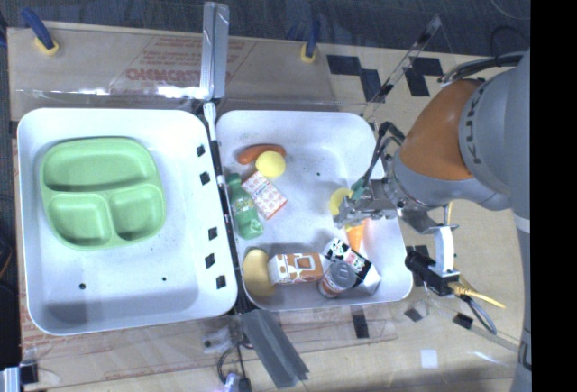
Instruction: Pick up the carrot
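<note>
Two bins on the surface, and I'm down at the right bin's (297,122) three o'clock edge. The carrot (357,235) lies right under my jaws (361,205), touching a yellow piece (340,200) at its ten o'clock. Whether the jaws are clenched or released I cannot tell. The risk: the carrot is crowded by that yellow piece and the black-and-white carton (350,260) at six o'clock, so I could pinch a neighbour or skid off. My wrist hides the carrot's upper end.

smooth matt green plastic tray (101,192), glossy white bins (54,305), printed paper carton (296,268)
</note>
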`<state>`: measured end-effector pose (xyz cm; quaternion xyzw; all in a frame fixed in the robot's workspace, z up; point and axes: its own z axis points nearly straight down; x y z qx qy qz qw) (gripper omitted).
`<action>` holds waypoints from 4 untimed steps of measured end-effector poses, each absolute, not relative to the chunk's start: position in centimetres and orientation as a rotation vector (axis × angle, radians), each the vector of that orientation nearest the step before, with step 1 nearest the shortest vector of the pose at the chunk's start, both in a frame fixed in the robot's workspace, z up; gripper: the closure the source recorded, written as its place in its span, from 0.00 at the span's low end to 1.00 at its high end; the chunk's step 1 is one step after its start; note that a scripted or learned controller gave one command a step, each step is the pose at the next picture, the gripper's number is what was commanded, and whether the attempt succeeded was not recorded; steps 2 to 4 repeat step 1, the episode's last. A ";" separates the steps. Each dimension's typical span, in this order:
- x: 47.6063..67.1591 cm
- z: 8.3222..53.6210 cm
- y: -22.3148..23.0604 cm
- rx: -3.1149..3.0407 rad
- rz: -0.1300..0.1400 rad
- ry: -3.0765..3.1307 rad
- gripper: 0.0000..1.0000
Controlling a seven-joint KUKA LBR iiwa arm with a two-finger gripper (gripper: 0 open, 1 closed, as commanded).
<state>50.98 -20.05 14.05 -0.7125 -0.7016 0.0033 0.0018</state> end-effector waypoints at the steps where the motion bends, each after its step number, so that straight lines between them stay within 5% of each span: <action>1: 47.7 20.8 -20.1 -2.154 0.001 -2.286 1.00; 4: 47.7 20.8 -20.1 -2.154 0.001 -2.286 1.00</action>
